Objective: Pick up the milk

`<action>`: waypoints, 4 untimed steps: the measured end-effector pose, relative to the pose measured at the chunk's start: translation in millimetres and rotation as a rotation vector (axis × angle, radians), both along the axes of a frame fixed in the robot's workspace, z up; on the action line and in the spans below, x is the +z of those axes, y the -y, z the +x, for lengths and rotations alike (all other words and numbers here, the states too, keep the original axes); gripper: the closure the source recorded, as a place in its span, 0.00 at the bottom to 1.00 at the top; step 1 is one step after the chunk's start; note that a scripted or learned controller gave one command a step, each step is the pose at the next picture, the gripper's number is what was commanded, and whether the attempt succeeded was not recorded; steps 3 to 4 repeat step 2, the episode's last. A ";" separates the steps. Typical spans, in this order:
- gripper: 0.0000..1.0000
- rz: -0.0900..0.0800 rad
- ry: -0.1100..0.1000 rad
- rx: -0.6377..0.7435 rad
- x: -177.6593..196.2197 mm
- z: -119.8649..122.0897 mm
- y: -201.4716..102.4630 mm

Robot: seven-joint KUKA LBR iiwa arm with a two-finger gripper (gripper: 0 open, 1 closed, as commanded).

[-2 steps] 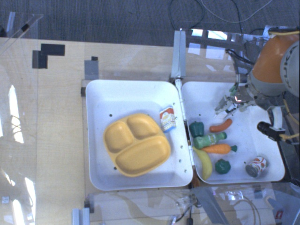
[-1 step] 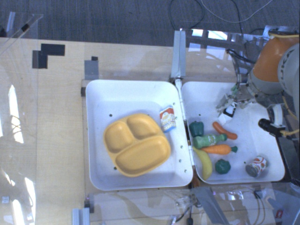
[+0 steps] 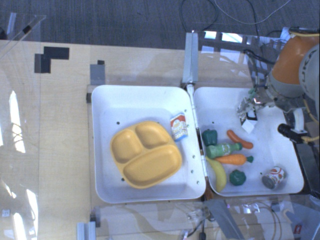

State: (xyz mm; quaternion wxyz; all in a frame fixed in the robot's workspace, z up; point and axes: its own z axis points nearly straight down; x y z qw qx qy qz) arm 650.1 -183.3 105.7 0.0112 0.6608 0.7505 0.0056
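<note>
Bright, even overhead light. White bins (image 3: 150, 96) near blown out, soft faint shadows under items. Glare streaks on clear panel along bench (image 3: 50, 134) left edge. Slight softness overall, arm (image 3: 297, 64) at right edge blurred.

The setting was a robotics laboratory. A wooden bench (image 3: 60, 134) carried two shallow white bins (image 3: 100, 149) on metal brackets, with loose cables (image 3: 220, 4) trailing over grey carpet (image 3: 100, 9) and clear plastic guards along the edges.
</note>
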 end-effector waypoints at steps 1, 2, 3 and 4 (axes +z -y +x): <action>1.00 0.003 -0.035 0.272 -7.8 18.5 7.1; 1.00 0.004 -0.015 0.095 99.0 20.7 -92.9; 1.00 0.004 -0.015 0.095 99.0 20.7 -92.9; 1.00 0.004 -0.015 0.095 99.0 20.7 -92.9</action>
